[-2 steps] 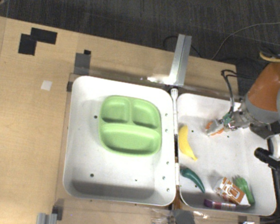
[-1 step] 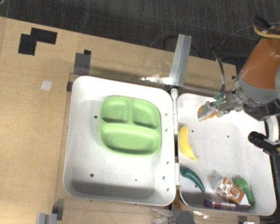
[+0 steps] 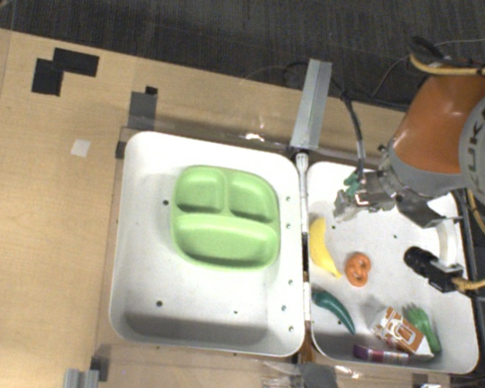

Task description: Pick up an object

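Camera view: a desk (image 3: pixel 33 203) carried two white bins side by side.
Left bin (image 3: pixel 132 299): held a green tray (image 3: pixel 226 216).
Right bin (image 3: pixel 464 344): held a banana (image 3: pixel 323 249), an orange ball (image 3: pixel 358 268), a green pepper (image 3: pixel 335 307), a carton (image 3: pixel 399 330) and a purple marker (image 3: pixel 380 352).
Gripper (image 3: pixel 357 195): hovered over the right bin's far left corner, above the banana; nothing showed between its fingers, and whether they were spread could not be told.
Risk: a descent here would likely meet bare floor or the bin wall, since the banana lay nearer the camera.
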You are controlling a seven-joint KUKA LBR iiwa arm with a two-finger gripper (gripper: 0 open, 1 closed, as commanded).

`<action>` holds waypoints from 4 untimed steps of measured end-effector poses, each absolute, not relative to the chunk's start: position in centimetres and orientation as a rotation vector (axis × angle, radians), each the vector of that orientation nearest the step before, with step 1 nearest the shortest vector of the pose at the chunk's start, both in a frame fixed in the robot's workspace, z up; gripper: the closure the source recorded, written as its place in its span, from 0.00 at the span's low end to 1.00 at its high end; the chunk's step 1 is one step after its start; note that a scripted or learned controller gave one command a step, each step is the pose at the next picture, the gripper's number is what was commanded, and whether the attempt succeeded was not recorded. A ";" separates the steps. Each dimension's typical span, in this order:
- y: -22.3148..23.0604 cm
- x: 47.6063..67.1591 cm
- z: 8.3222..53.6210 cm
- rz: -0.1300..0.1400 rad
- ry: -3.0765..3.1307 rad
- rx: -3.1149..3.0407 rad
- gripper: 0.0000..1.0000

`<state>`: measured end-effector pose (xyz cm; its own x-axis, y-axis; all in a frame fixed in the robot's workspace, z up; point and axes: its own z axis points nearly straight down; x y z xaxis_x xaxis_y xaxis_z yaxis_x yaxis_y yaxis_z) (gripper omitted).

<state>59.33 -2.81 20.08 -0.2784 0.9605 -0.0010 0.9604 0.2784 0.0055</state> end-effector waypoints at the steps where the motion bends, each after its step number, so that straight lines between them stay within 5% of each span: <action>1: -2.9 61.0 20.3 0.006 2.425 1.989 1.00; 2: -2.9 61.0 20.3 0.006 2.426 1.989 0.00; 3: -5.9 59.1 18.6 0.004 2.178 2.260 0.00; 4: -5.4 56.9 24.4 0.006 2.134 2.301 0.00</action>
<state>56.85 -5.42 24.36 0.0752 0.9972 -0.0001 0.9972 -0.0752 0.0054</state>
